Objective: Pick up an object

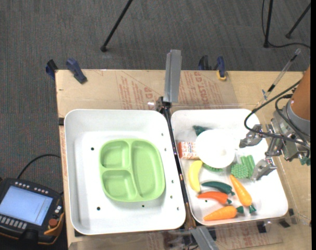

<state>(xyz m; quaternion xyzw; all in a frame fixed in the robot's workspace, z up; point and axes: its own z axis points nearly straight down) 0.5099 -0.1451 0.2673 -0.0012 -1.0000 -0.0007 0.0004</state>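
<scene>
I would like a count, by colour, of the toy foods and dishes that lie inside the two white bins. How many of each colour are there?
Green: 4, the divided plate, the waffle-like piece, two dark green vegetables
Orange: 2, two carrots
Red-orange: 1, the pepper
Yellow: 1, the banana
White: 1, the round plate
Red and white: 1, the small packet
Total: 10

Bench point(116, 90): brown board top, red print across it. Two shallow white bins side by side directly on it, left bin point(77, 139) and right bin point(275, 202), edges nearly touching at centre. Blue clamps point(74, 69) grip the far edge, left and centre-right.
</scene>
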